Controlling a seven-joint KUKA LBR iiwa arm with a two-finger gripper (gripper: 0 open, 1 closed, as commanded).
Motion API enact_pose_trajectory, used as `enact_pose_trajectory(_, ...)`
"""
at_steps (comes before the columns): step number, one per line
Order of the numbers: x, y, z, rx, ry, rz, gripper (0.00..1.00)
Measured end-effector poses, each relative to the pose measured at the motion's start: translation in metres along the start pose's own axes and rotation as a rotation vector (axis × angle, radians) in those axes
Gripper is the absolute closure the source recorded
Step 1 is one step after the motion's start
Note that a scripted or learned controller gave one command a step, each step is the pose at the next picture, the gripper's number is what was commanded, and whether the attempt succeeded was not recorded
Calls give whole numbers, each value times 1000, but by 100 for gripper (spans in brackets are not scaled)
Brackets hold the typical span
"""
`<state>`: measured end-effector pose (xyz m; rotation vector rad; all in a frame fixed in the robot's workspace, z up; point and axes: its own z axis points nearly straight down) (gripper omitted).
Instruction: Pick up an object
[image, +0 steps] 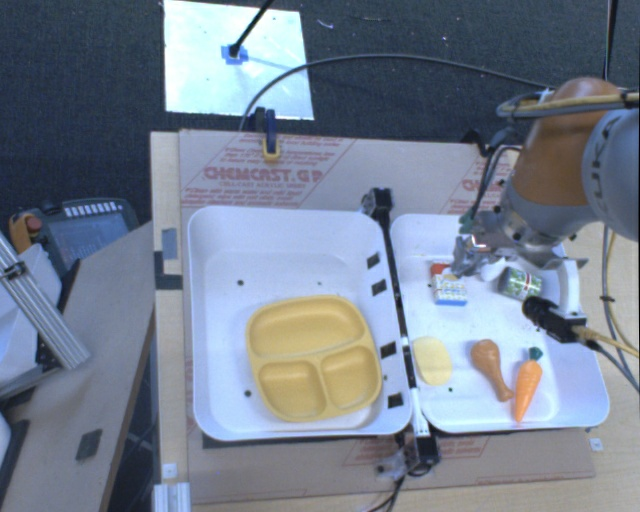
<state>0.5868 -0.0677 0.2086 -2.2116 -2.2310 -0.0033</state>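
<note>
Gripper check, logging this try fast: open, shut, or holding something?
Gripper: cannot be told; it hangs over the right bin, just above the small box.

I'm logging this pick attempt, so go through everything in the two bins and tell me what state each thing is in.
Yellow divided tray: flat in left bin, right way up.
Small box: lying in right bin, under the gripper.
Green can: on its side, right bin.
Drumstick: lying flat, loose.
Carrot: lying flat, beside drumstick.
Pale yellow disc: flat, near the divider.
Gripper: low over the right bin; jaws unclear.
</note>
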Motion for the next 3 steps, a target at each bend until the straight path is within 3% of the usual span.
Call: enact_pose_trajectory(3, 158, -20, -5, -1, 0, -1, 100)
